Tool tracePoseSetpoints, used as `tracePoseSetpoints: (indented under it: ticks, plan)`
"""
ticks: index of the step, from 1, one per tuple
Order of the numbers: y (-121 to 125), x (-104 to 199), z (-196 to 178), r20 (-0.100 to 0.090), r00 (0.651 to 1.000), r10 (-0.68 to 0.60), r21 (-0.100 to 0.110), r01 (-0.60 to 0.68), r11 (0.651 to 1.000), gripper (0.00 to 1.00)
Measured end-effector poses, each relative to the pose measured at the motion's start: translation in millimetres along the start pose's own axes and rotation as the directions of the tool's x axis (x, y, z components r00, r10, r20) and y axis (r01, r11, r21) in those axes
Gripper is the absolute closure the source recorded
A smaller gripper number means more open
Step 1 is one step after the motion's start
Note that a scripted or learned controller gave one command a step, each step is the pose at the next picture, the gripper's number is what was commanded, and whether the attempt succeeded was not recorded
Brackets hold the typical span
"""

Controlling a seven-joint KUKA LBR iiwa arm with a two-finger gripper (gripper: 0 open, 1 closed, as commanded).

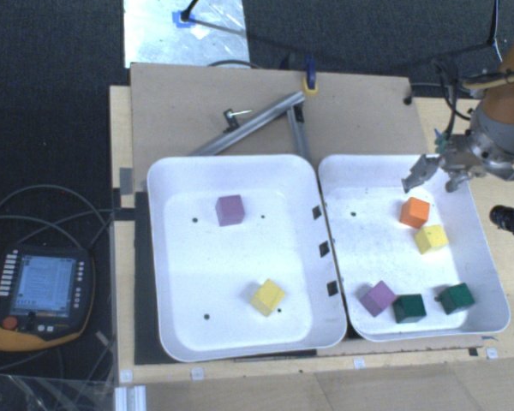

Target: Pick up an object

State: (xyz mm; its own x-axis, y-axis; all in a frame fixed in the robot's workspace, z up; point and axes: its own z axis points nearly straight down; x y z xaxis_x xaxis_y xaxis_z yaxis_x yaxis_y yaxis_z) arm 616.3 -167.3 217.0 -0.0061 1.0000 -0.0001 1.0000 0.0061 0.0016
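My gripper (435,178) hangs over the far right part of the right bin (360,178), open, with nothing between its fingers. An orange cube (415,211) lies just below it in the view, a short way nearer the front. Touching that cube's front corner is a yellow cube (431,238). Along the front of the right bin lie a purple cube (379,298), a dark green cube (409,307) and a green cube (456,298). The left bin (171,255) holds a purple cube (230,210) and a yellow cube (268,297).
A metal rod (248,122) lies slanted on the brown board behind the bins. A teach pendant (38,296) with its cable sits on the floor at the left. A shiny sheet (184,20) lies at the top.
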Motion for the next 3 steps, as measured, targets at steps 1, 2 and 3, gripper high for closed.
tracePoseSetpoints:
  ticks: [1,2,3]
  plan:
    - [0.0,0.0,-0.1,0.001,1.000,0.000,0.000,0.000,1.000,0.00]
    - [2.2,-1.9,41.3,0.001,1.000,0.003,0.003,-0.003,1.000,0.00]
    - [3.1,-2.5,82.5,0.000,1.000,0.003,0.003,-0.003,1.000,0.00]
